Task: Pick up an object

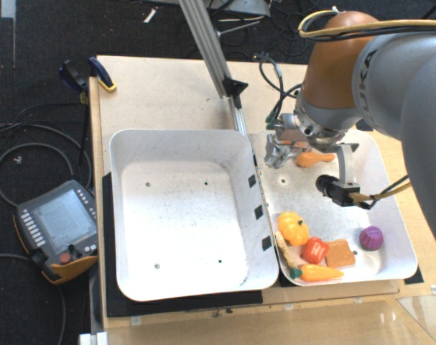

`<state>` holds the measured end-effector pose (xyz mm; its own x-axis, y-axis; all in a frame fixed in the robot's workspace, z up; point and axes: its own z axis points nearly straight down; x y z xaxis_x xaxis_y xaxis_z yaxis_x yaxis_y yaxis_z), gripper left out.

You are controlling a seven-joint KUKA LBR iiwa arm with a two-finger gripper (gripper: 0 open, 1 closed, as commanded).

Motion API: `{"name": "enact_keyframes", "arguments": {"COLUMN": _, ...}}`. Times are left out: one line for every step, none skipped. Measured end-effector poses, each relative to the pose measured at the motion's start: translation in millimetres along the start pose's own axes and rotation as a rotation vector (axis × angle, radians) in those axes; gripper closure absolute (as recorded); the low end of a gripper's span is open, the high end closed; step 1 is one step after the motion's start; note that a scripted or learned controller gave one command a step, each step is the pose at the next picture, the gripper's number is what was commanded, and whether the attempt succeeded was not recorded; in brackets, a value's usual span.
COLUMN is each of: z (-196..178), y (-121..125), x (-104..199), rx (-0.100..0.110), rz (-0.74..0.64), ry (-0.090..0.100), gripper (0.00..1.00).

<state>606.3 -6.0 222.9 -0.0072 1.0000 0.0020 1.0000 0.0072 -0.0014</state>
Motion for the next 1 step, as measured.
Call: {"name": "enact_keyframes", "arguments": {"z": -8.3, "y": 13.6, "x": 54.3, "rx": -0.004, "rz": -0.001, "ry": 0.000, "gripper": 1.00}}
